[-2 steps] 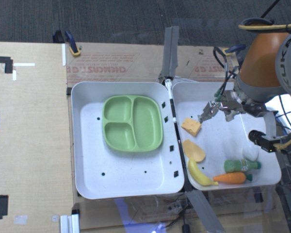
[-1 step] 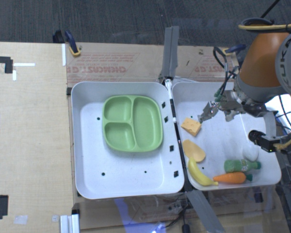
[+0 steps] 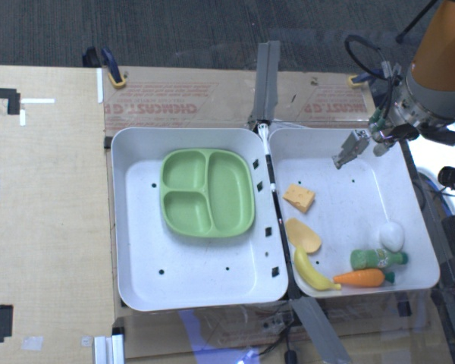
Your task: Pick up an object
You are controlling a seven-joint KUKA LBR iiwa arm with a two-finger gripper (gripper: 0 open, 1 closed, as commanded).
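Note:
My gripper [image 3: 364, 147] hangs over the back of the right bin [image 3: 341, 203], open with nothing between its fingers. It is well behind and above the objects. In that bin lie an orange-yellow wedge block [image 3: 299, 196] near the left wall, a tan oval slice [image 3: 304, 236] in front of it, a yellow banana [image 3: 312, 273] at the front left, an orange carrot [image 3: 359, 278] at the front, a green bottle [image 3: 378, 258] just behind the carrot, and a white egg [image 3: 392, 236] to the right.
The left bin [image 3: 136, 233] holds a green divided plate [image 3: 208, 193] toward its back. A grey divider post [image 3: 266, 82] rises behind where the bins meet. Cables and the arm's orange band [image 3: 440, 36] fill the back right corner.

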